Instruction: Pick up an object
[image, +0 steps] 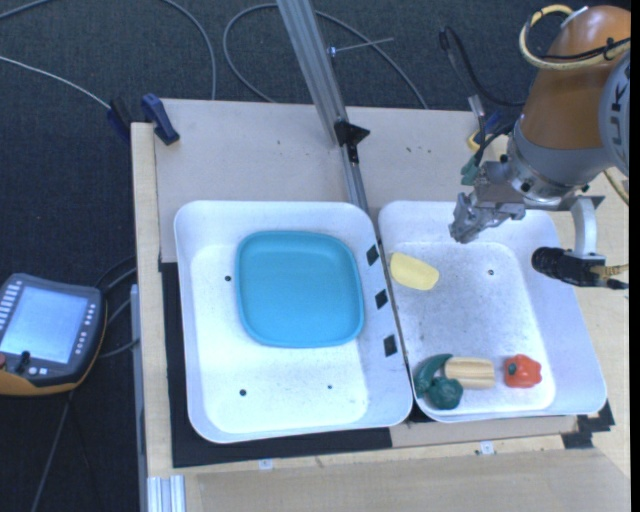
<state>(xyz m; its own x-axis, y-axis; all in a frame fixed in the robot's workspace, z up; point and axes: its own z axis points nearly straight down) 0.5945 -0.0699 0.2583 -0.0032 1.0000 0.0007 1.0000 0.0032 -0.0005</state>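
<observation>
Camera view had the gripper hovering at upper right over the right bin, nothing visibly held, fingers' state impossible to tell; yellow piece nearby.

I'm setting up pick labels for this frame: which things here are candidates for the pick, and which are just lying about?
For the job:
gripper
yellow piece
green piece
tan block
red piece
right bin

Lying about:
blue plate in the left bin
teach pendant
blue clamp
</observation>
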